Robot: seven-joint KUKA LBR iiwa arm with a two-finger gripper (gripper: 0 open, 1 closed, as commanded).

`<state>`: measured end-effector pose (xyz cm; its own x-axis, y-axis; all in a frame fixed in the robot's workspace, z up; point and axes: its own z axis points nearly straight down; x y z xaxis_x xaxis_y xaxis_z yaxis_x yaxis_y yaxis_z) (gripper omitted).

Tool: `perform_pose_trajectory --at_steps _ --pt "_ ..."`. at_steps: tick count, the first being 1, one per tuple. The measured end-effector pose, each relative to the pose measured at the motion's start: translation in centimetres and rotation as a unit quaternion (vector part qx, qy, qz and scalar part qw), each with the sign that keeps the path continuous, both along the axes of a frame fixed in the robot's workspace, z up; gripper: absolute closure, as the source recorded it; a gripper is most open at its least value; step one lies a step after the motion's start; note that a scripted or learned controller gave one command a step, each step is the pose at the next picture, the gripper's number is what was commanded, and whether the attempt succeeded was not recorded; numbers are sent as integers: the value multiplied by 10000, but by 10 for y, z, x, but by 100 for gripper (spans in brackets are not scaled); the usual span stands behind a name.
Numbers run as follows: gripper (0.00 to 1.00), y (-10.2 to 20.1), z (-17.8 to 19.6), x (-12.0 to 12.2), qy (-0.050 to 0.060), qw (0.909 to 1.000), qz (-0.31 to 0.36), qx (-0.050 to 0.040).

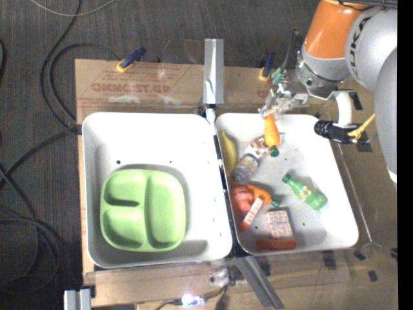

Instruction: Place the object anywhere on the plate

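- One green plate (144,210) lies in the left bin (97,128).
- One carrot (271,132) hangs pinched in the closed gripper (278,108).
- Right bin (342,192): one banana (228,151), one green bottle (305,192), assorted clutter.

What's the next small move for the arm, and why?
Probably carry the carrot left toward the green plate. The carrot hangs from the end effector above the right bin, looking lifted clear of the clutter, while the plate sits in the left bin.
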<state>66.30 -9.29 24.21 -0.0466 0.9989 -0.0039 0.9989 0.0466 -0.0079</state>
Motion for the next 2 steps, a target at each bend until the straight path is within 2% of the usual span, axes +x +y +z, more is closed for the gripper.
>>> perform_pose_trajectory --at_steps 1,2 --pt "100 41 -63 -48 4 9976 686 30" --pt "100 98 -41 -89 4 9901 1404 32"
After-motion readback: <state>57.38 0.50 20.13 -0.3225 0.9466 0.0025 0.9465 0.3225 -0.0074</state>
